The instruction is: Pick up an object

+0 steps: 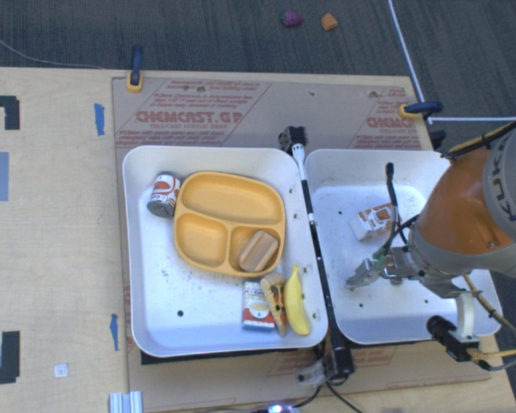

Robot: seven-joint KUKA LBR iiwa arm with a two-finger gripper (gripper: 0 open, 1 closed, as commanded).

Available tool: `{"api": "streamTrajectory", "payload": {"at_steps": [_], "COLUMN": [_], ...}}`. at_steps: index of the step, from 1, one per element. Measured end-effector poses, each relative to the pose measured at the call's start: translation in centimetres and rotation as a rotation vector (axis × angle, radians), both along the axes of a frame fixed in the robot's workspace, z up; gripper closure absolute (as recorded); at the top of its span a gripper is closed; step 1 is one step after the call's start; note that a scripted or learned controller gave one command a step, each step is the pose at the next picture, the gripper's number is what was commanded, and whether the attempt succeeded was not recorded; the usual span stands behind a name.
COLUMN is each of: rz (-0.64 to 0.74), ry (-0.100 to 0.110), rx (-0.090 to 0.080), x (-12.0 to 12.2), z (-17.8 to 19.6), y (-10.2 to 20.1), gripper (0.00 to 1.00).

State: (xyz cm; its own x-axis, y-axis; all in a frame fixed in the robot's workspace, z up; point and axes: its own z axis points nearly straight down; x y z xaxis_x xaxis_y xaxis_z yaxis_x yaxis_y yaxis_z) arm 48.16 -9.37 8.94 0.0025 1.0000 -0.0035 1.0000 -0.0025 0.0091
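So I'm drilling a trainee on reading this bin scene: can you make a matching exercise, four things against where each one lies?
Things:
1. soda can
2. banana
3. bread slice
4. small carton

Places:
A. in the right bin
B. in the yellow tray's lower right compartment
C. in the left bin, by the tray's left end
D. near the left bin's front right corner

Pairs: 1-C, 2-D, 3-B, 4-A

The arm's gripper (365,274) hung low over the right bin (344,317), with a small carton (374,221) at its twelve o'clock. In the left bin (146,308) a yellow divided tray (228,198) had a can (162,194) at its nine o'clock and a banana (296,302) at five.
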Motion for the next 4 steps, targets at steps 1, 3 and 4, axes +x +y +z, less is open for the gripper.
{"api": "streamTrajectory", "payload": {"at_steps": [1, 3, 4], "rz": [0.000, 0.001, -0.001], "ry": [0.000, -0.001, -0.001], "rx": [0.000, 0.001, 0.000], "x": [0.00, 0.00, 0.01], "z": [0.00, 0.00, -0.01], "y": [-0.01, -0.04, 0.00], "gripper": [0.00, 0.00, 0.00]}}
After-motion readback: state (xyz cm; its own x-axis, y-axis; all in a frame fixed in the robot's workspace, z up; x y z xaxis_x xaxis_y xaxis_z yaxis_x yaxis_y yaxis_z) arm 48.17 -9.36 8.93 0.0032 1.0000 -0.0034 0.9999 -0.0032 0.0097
